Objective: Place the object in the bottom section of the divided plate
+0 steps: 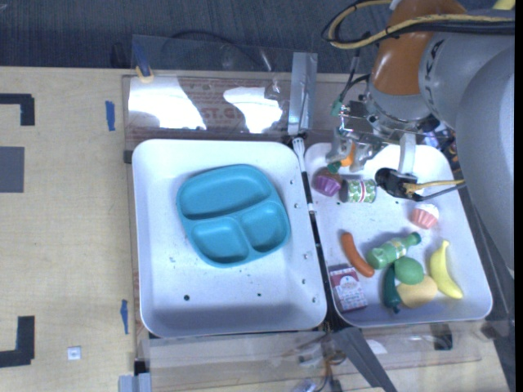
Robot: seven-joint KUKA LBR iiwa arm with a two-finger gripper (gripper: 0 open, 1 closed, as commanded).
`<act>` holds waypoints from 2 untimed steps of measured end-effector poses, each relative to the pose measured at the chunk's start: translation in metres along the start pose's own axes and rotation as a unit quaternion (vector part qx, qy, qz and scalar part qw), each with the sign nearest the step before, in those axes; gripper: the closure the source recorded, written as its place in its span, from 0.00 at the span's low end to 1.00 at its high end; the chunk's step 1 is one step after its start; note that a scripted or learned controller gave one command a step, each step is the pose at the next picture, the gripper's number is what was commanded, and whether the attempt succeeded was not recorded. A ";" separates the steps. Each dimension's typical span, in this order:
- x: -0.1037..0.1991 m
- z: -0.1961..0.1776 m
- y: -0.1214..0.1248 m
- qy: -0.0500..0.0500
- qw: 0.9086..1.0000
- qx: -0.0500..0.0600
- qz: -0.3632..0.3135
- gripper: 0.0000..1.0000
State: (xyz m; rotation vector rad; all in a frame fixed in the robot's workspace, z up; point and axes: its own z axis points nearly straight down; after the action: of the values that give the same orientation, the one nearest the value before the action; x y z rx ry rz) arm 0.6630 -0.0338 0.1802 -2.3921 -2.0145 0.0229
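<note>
A small red-and-white carton (349,288) lies at the right bin's (470,300) front edge; the blue divided plate (234,214) sits in the left bin (163,292); the gripper (350,149) hangs over a purple object (327,184); its grip cannot be told.

Lighting: bright, even, from overhead.
Strong white glare lay on the clear panel (204,104) behind the left bin (155,243); focus was slightly soft, shadows faint.

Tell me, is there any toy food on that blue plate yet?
No, the blue plate lies bare in the left bin; the toys, like the banana, sit in the right bin.
</note>
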 end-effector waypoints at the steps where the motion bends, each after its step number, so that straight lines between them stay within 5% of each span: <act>1: 0.081 -0.001 -0.016 0.001 1.000 -0.003 -0.009 1.00; 2: 0.079 -0.004 -0.013 0.001 1.000 -0.008 -0.009 0.00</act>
State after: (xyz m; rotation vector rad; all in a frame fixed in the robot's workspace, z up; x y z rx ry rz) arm 0.6634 0.0466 0.1847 -2.3834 -2.0429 0.0035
